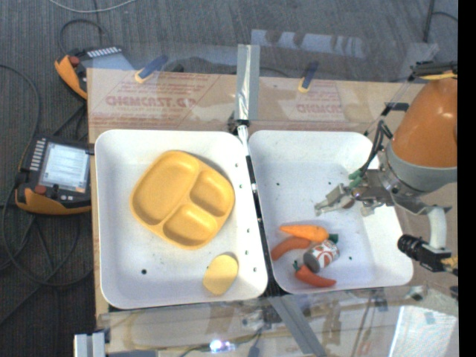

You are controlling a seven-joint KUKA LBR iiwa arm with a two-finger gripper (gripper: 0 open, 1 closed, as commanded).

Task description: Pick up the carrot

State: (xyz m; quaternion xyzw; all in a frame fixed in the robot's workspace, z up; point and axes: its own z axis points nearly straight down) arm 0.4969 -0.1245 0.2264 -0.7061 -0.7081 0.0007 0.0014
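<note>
**Crowded carrot, easy to mis-grab**

Camera view: the carrot lies low in the right bin, right of frame centre, just above a sausage-like orange piece and beside a small can and a red pepper. The gripper hovers above and to the right of it, jaws apparently parted and holding nothing. A descent slightly off could pinch a neighbour or nudge the carrot aside.

The bench, surfaced with a clear sheet over brown board, carries two shallow white bins side by side, the left bin and the right bin, with edges touching along the centre divider.
</note>
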